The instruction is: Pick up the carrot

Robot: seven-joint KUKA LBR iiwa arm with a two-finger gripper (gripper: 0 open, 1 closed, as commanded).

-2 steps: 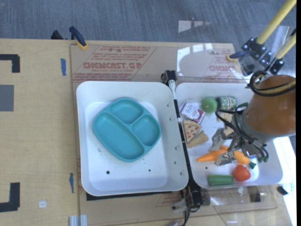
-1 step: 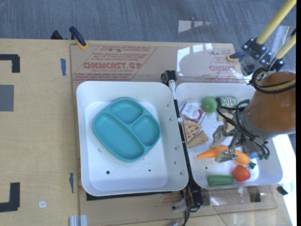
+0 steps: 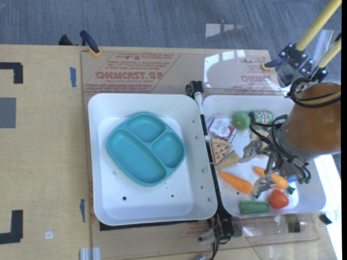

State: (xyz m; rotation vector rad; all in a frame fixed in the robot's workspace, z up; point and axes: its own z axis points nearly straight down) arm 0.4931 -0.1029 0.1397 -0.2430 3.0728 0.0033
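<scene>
Bench (image 3: 38, 145) tan, 2 white bins (image 3: 103, 161); grey carpet (image 3: 135, 10) beyond.

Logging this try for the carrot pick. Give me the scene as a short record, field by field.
left bin: holds a teal divided plate
right bin: holds the food items
carrot: lies flat near the right bin's left side, orange, tip pointing up-left
gripper: low in the right bin, just right of the carrot's thick end
near the gripper: tomato, green cucumber
far side of right bin: green apple
carrot status: not lifted
</scene>
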